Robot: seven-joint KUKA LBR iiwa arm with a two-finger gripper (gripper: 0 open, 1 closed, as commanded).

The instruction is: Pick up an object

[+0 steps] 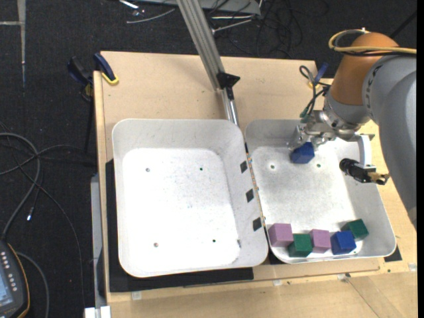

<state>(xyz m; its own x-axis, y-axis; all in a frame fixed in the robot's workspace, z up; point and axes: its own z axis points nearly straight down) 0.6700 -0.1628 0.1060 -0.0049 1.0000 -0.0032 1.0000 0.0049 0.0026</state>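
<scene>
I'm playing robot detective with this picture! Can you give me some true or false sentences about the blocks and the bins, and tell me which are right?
1. A blue block sits right under the robot's hand. True.
2. The left bin is full of blocks. False: the blocks lie in the right bin.
3. Five blocks sit along the right bin's near edge. True: two purple, two green, one blue.
4. There is a red block in the row. False: only purple, green and blue ones.
5. The robot's arm comes in from the left. False: from the right.
</scene>
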